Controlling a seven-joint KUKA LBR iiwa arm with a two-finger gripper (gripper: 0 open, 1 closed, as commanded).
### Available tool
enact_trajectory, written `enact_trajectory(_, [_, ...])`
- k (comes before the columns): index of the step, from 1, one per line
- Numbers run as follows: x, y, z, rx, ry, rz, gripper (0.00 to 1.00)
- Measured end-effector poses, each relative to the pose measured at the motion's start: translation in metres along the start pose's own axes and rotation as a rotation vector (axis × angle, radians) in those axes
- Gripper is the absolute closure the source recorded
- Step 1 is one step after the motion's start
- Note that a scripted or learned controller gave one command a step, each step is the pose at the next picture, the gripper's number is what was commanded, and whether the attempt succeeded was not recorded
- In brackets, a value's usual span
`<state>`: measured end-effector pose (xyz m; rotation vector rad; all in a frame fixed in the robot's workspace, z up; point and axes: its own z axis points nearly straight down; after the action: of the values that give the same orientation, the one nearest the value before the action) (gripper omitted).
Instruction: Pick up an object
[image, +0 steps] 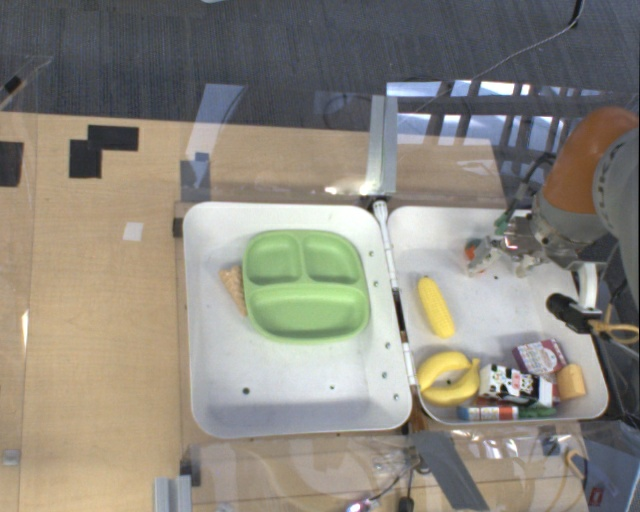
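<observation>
My gripper (503, 250) hangs low over the far right part of the right bin (470, 225), on the grey arm with the orange band (590, 165). A small orange-red bit shows at its left tip; I cannot tell what that is. A yellow corn cob (435, 306) lies in the bin's middle, left of and nearer than the gripper. Along the near wall lie a banana (446, 374), a black-and-white cow-pattern carton (508, 382), a maroon packet (540, 355), a tan-orange piece (571, 381) and red and green markers (505, 410).
The left bin (290, 400) holds a green divided plate (304, 285) with a tan cracker-like piece (233, 287) poking out from under its left edge. A metal divider (392, 300) runs between the bins. Bare white floor lies between the corn and the gripper.
</observation>
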<state>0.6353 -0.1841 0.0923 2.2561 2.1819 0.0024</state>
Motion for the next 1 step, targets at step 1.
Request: enact_trajectory(1, [0.0221, 0.0368, 0.0057, -0.006, 0.0, 0.086, 0.0])
